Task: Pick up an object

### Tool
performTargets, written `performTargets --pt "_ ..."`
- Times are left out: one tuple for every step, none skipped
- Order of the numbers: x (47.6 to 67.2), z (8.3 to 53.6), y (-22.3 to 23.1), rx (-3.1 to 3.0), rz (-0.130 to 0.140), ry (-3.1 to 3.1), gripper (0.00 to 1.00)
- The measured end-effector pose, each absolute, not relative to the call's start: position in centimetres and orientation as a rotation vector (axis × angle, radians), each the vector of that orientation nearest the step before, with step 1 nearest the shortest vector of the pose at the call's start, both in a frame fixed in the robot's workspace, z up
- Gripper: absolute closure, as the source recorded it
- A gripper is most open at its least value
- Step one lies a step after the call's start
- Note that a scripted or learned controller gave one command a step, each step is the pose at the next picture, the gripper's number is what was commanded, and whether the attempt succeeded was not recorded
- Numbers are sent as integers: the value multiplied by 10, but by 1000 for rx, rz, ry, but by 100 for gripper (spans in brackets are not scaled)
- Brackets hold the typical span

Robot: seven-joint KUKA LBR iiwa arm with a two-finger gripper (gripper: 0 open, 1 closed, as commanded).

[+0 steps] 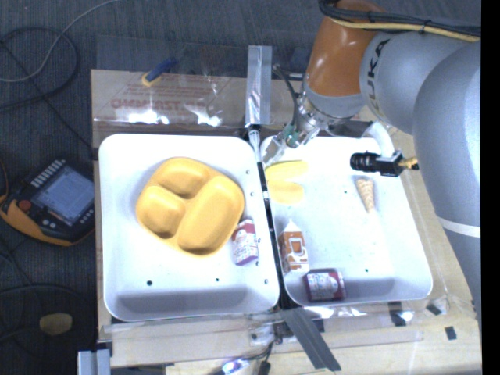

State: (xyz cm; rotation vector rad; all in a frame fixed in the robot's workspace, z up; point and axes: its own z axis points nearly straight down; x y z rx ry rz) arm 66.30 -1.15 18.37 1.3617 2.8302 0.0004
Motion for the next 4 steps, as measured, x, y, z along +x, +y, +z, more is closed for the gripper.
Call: performTargets --pt "632 205 32 1195 -1 2904 100" --pt "632 205 32 1195 -1 2904 0" --pt "588 184 -47 1256 -3 2879 0" --pt "649 132 -104 2128 -7 2310 0"
